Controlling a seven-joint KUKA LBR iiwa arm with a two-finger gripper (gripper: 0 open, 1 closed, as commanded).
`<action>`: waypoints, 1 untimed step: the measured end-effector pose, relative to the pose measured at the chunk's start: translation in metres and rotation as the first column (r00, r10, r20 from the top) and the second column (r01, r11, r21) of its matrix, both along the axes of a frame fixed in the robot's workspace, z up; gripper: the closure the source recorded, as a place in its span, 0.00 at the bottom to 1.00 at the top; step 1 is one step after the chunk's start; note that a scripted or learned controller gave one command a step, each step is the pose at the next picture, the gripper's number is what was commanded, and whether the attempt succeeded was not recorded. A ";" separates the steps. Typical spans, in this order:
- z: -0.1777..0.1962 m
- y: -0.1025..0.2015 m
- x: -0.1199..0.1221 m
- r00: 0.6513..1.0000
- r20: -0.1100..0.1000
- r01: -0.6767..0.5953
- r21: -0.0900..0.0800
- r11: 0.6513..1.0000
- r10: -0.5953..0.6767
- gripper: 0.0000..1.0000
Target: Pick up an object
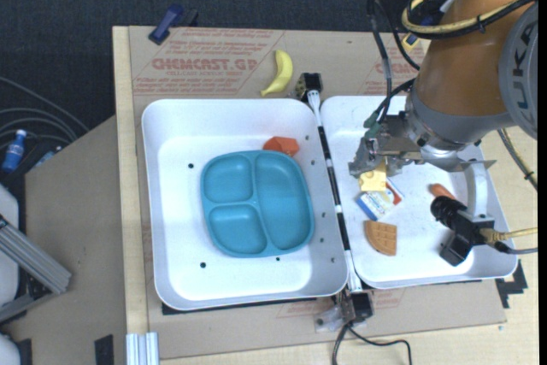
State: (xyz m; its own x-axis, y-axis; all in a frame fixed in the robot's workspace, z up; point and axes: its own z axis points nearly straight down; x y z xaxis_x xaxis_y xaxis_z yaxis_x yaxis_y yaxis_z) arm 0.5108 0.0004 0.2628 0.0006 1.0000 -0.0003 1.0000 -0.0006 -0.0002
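Yellow piece (373, 180) in right bin (427, 262), just below claw (373, 166).
Parked low above it, probably for a top-down grab; claw open or shut: can't tell. Blue packet (377, 203) just beside, tight clearance.

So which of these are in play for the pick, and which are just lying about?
In play: tool, over the right bin; by it a yellow piece, blue-and-white carton, brown waffle.
Lying about: banana and blue clip on the bench outside the bins; blue divided plate in the left bin.
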 end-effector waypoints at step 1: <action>0.010 -0.012 -0.029 1.000 -0.003 0.000 0.001 1.000 0.000 1.00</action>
State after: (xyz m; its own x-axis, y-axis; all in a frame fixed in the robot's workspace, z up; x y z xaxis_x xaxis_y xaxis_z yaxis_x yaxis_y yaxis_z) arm 0.4820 -0.0111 0.2726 0.0008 1.0000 0.0007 1.0000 -0.0008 -0.0036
